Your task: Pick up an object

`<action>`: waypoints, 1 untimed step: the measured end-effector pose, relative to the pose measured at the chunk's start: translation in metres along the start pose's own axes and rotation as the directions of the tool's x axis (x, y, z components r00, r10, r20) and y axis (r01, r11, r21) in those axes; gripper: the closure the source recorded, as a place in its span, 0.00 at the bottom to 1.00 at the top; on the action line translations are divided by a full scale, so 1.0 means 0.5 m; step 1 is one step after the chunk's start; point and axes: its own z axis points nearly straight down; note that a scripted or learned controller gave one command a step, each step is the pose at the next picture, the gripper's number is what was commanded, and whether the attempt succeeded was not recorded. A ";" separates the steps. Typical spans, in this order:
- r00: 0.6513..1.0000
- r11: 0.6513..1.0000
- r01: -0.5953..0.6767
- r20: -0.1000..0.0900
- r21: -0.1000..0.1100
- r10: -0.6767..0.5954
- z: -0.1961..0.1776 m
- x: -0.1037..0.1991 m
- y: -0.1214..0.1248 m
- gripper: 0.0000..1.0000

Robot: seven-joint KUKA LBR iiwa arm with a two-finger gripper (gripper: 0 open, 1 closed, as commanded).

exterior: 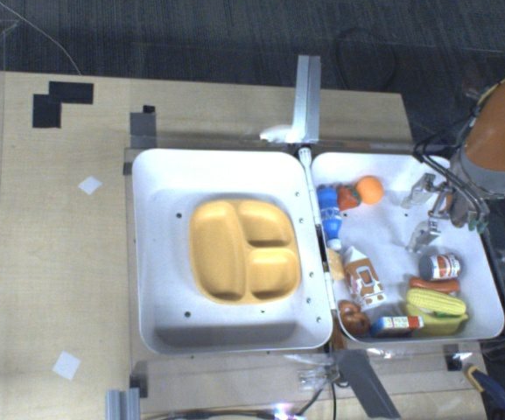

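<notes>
My gripper [424, 210] hangs over the right bin [392, 169], its two metal fingers spread apart with nothing between them. Just below it lies a small can [438, 266] with a red label. Near the bin's front right are a corn cob [436, 302], a red sausage [434, 283] and a banana [440, 324]. An orange [369, 189], a red tomato-like piece [348, 198] and a blue bottle [328, 210] lie at the back left. A sauce bottle [362, 278] and a small ketchup bottle [394, 325] lie toward the front left.
The left bin [160, 234] holds a yellow divided tray [241, 249]. A metal post [307, 99] stands behind the wall between the bins. Cables hang beside the arm at the right. The wooden bench [51, 261] stretches to the left.
</notes>
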 end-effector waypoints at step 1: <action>0.946 0.946 -0.323 0.004 -0.003 0.324 -0.007 -0.074 0.121 0.00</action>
